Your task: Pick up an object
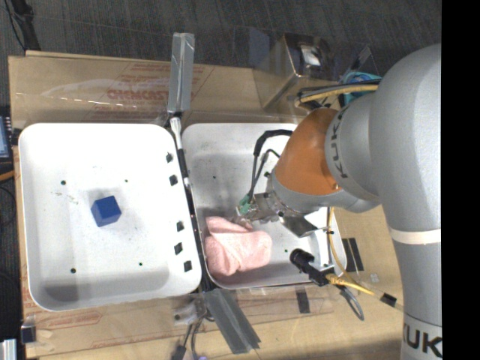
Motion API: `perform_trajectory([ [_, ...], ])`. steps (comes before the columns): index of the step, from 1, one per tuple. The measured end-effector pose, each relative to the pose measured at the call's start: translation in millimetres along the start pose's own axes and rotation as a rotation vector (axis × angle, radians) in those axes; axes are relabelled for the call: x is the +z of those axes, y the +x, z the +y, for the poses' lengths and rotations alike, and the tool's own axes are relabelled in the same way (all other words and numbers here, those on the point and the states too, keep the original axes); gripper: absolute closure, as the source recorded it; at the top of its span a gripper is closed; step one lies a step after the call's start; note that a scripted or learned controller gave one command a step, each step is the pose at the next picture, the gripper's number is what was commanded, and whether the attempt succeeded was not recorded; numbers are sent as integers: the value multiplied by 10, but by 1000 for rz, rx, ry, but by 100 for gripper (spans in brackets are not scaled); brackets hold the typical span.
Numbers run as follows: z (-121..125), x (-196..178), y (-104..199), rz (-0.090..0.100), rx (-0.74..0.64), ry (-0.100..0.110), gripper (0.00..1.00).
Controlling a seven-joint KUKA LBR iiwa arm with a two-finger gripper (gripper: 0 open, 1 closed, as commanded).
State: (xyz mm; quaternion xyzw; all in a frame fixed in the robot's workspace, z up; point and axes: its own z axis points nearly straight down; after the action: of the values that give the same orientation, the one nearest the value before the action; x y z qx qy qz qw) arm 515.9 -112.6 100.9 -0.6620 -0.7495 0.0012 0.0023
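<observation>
A cardboard-covered bench (67, 81) holds two white bins. The left bin (45, 201) contains a blue cube (106, 210). In the right bin (217, 148), the gripper (251, 210) hangs just above a crumpled pink cloth (236, 247); its grip cannot be told.

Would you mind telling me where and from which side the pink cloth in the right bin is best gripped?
Probably at the raised fold across the middle of the pink cloth, coming straight down from above. It lies bunched and soft on the floor of the right bin, close to the near wall, so a side approach looks cramped, while a top pinch can gather fabric.
</observation>
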Motion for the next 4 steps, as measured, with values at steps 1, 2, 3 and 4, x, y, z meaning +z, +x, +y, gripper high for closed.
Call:
perform_trajectory([
  [1, -179, 61, -316, 0, 22, -2, 100],
  [2, -179, 62, -316, 0, 22, -3, 0],
  [3, -174, -32, -310, 1, 19, 0, 100],
  [4, -203, 20, -747, -2, -120, -5, 100],
])
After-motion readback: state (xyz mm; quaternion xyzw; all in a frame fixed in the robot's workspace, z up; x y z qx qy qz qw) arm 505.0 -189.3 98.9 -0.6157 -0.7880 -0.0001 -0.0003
